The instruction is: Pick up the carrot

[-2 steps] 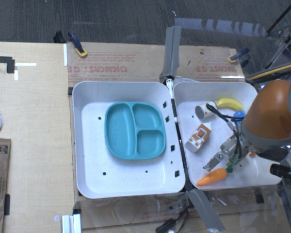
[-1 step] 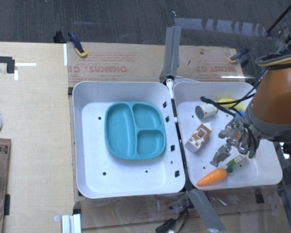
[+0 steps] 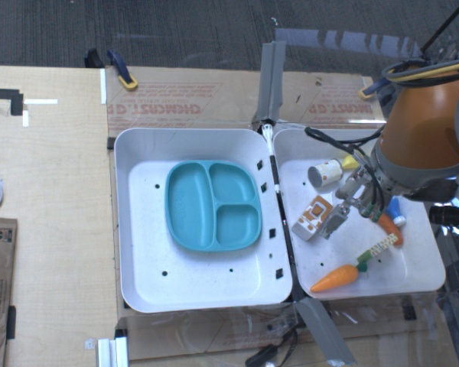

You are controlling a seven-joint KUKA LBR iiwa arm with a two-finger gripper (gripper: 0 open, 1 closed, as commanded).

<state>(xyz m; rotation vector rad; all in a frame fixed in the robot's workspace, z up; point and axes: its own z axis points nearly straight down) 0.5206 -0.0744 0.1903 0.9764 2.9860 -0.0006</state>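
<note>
So the gripper (image 3: pixel 344 209) is down in the right bin (image 3: pixel 417 281), hanging over the middle of it with its fingers slightly spread and nothing between them. One fingertip looks like it's right at the edge of a small orange-and-white box (image 3: pixel 312 217), though whether it's actually touching is hard to call.

The carrot (image 3: pixel 336 277) is lying flat near the front edge of that same bin, green top pointing toward the right wall, well clear of the gripper.

Count for the right bin: one carrot, one box, one pale cylinder (image 3: pixel 324 173) toward the back, one small labelled strip (image 3: pixel 383 245) just beside the carrot's top, plus something orange and blue partly hidden under the arm. The left bin (image 3: pixel 138 228) has one teal divided plate (image 3: pixel 213 205), three compartments, sitting around the centre.
</note>
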